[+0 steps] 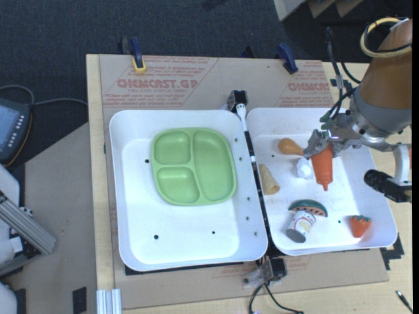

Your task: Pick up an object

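Two white bins are set side by side on the tabletop point(196, 77). In the left bin point(131, 241) a green divided plate point(194, 166) is laid flat; all the loose items are kept in the right bin point(380, 231), so picking is judged to happen there. The tool point(322, 142) is seen low over the right bin's upper middle, with an orange carrot-shaped toy point(323, 167) hanging point-down directly beneath it. The toy's top appears to be clamped between the tool's fingers, though the contact is partly hidden by the wrist. The toy is plain orange and tapered. Just beside it a small white piece point(304, 169) is seen; a tan bread-like piece point(289, 146), a cone point(268, 179), a watermelon slice point(309, 207), a small can point(301, 226) and a strawberry point(359, 225) are scattered around.
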{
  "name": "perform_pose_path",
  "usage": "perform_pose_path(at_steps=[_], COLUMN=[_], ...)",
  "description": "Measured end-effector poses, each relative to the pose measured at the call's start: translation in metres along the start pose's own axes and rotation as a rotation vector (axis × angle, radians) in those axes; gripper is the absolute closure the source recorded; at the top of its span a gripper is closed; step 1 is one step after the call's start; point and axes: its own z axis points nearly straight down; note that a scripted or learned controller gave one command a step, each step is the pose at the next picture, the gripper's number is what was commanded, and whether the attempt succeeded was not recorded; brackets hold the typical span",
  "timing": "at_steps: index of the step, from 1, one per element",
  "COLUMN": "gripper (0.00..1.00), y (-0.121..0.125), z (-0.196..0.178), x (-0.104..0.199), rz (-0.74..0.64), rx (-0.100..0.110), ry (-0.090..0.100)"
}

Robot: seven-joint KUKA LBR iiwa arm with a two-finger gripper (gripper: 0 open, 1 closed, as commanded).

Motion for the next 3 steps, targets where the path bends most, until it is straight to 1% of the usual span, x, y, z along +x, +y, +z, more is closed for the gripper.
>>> perform_pose_path(at_steps=[1,2,3], gripper=[1.00,1.00,1.00], y=[-0.001,-0.002,0.006], z=[-0.010,-0.008,0.003], x=[0.058,0.084,0.068], rz=[-0.001,0.003,0.008], rx=[-0.002,0.000,0.000], ry=[0.000,-0.001,-0.003])
